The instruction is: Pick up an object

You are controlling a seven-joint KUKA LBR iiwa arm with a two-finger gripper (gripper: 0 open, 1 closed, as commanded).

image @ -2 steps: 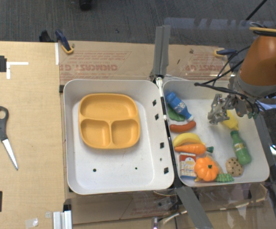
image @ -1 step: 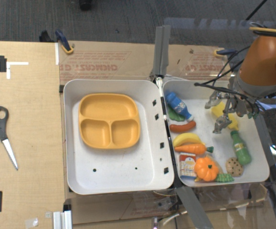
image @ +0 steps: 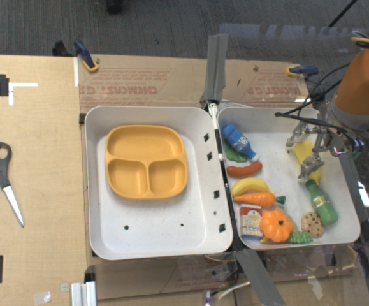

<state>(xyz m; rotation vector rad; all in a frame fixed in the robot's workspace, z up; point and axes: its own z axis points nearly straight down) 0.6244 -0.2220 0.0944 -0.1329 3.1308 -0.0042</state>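
The right bin (image: 270, 123) holds several toy foods. Among them are a blue bottle (image: 238, 139), a red sausage (image: 244, 169), a banana (image: 251, 185), a carrot (image: 255, 198), an orange pumpkin (image: 276, 225), a cookie (image: 311, 222) and a green bottle (image: 321, 204). My gripper (image: 304, 152) hangs over the bin's right side, open, its fingers spread to either side of a yellow block (image: 303, 150). The view does not show whether they touch the block. The green bottle lies just in front of the gripper.
The left bin (image: 101, 234) carries a yellow divided plate (image: 147, 161). A red and white carton (image: 250, 220) lies beside the pumpkin. Scissors (image: 2, 177) rest on the bench far left. Dark cables (image: 311, 101) run from the arm over the right bin's back corner.
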